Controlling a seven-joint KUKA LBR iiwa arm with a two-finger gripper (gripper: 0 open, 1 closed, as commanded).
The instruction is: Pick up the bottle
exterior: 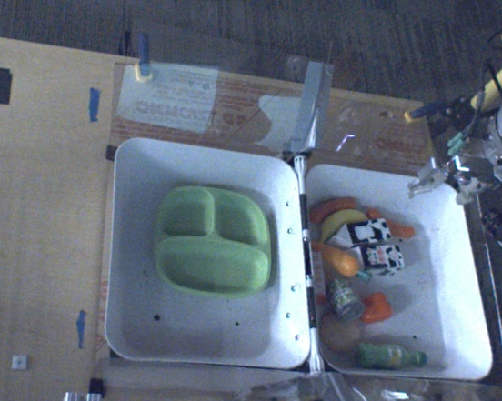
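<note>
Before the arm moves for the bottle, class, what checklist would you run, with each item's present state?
1. Bottle in view, lying in the right bin near its front edge: ok.
2. Top of bottle uncovered: ok.
3. Room around it: not ok, a brown round item lies close at its end.
4. Gripper above the bottle: not ok, it is at the bin's far rim.
5. Gripper free of objects: cannot tell.

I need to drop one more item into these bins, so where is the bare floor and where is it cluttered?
Free: the right bin floor on its right side, beyond the milk cartons; also the left bin margins around the green tray. Crowded: the right bin's left half, from the banana down to the bottle.
</note>
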